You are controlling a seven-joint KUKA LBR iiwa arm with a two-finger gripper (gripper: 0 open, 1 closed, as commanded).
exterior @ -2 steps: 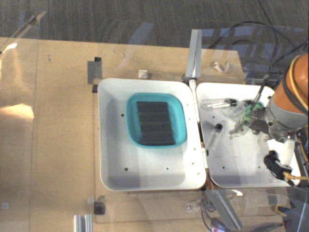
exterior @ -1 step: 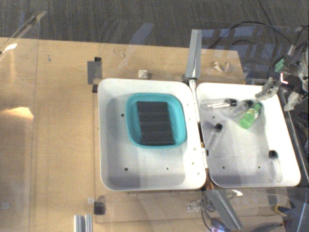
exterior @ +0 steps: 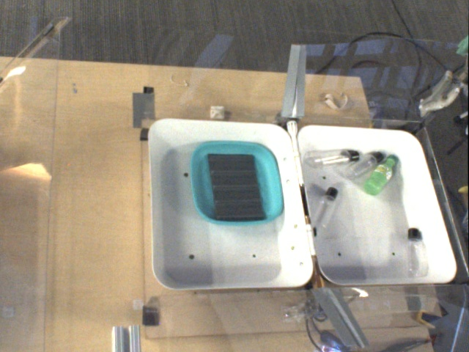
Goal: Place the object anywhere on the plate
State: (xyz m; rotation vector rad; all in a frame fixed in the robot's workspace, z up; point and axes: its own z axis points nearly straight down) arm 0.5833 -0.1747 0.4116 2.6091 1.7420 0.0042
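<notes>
Well, wood bench [exterior: 73, 218], 2 bins [exterior: 165, 196].

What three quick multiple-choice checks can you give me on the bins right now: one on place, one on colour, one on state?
1. Where is the plate?
A. left bin
B. right bin
C. on the bench

2. What colour is the plate's rim?
A. red
B. teal
C. yellow

3. How does the green bottle rest?
A. on the plate
B. in the right bin
C. on the bench

Answers: 1 A, the plate sits inside the left bin. 2 B, its rim is teal around a dark centre. 3 B, it lies among clear bottles in the right bin.
</notes>
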